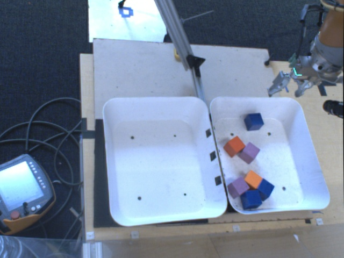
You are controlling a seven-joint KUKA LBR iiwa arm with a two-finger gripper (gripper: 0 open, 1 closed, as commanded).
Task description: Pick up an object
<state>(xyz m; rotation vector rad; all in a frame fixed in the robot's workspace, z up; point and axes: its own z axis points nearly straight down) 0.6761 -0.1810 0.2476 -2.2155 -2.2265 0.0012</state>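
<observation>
Hovering beyond the right bin (306, 123), the fingers (279, 83) spread wide, holding nothing.

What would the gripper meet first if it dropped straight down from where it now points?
Probably the right bin's far rim or the bench just behind it; the gripper hangs above that edge. Depth is unclear. No cube lies beneath it.

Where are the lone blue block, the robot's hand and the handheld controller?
lone blue block (253, 121), camera view, top face.
hand (288, 84), camera view, midway between its fingertips.
handheld controller (20, 179), camera view, its screen.
</observation>
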